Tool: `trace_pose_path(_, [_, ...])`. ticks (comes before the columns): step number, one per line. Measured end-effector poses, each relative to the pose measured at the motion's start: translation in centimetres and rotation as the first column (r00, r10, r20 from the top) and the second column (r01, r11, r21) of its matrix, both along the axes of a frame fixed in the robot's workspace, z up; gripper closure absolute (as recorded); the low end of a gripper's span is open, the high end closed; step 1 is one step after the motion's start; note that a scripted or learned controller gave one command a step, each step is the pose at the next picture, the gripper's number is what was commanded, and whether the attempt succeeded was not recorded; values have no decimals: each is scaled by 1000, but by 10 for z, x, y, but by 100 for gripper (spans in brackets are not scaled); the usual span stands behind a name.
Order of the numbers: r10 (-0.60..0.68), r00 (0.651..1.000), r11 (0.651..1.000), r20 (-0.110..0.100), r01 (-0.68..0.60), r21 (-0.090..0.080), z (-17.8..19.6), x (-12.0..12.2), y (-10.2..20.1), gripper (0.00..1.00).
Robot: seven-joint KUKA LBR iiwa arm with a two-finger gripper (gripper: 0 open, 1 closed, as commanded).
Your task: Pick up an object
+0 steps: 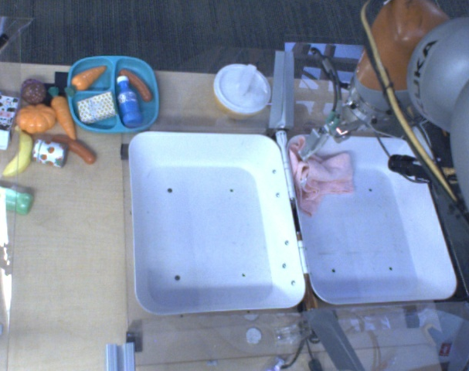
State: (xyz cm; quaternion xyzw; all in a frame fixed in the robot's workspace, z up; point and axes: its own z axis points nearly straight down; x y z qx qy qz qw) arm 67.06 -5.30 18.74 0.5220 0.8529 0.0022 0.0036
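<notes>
Gripper [321, 140] positioned at upper edge of pink cloth [324, 177] in right bin [389, 277]; finger state cannot be determined.

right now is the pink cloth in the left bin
No, the pink cloth lies crumpled in the right bin, against its upper left corner.

Left bin [141, 230] lying open throughout; pink cloth [324, 178] crowding right bin's [419, 284] top-left corner, rest of floor lying open
</notes>
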Motion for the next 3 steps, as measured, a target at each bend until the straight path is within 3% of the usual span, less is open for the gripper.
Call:
trace_pose_path(1, [-138, 990, 990, -3, 138, 1, -1, -1, 37, 0])
trace_pose_path(2, [-163, 987, 987, -5, 163, 0, -2, -8, 13, 0])
trace_pose_path(3, [-147, 989, 989, -7, 147, 0, -64, -66, -38, 0])
